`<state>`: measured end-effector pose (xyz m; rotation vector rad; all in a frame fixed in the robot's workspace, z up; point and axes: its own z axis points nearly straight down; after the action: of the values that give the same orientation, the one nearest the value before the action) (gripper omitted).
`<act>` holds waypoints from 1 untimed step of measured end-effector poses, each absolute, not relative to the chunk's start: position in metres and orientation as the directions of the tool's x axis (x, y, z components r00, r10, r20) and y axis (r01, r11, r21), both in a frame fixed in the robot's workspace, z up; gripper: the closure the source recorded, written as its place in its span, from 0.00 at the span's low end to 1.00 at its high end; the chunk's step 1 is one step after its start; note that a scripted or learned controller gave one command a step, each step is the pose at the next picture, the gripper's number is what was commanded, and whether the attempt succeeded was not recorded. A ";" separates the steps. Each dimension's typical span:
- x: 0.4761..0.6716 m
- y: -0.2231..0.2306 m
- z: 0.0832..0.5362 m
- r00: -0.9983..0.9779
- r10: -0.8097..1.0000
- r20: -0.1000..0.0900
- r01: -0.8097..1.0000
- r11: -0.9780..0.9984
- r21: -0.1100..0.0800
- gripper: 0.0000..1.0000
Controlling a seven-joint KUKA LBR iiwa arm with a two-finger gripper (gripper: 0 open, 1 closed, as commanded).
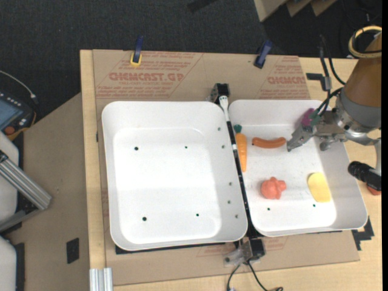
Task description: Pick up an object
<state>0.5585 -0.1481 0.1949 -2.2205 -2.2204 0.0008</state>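
Observation:
The right bin (339, 220) holds an orange carrot (242, 152) against its left wall and a reddish-brown sausage (268, 142) just beside it. A pink-red lump (273, 187) and a yellow piece (319, 187) lie nearer the front. A small teal bit (238, 128) sits at the carrot's far end. My gripper (298, 139) hangs low over the bin's back right part, its tip just right of the sausage and apart from it. A purple and green thing (310, 118) shows right behind the gripper; whether it is held is unclear.
The left bin (121, 162) lies alongside, parted from the right one by a black strip (235, 162). Blue clamps (137, 51) (263, 54) stand on the cardboard's far edge. The grey and orange arm (364, 93) comes in over the right bin's rim.

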 end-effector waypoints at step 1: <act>0.479 -0.137 0.302 0.001 1.000 -0.002 1.000 -0.001 0.010 0.00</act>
<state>0.4790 -0.1373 0.3022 -2.2282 -2.2270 -0.0087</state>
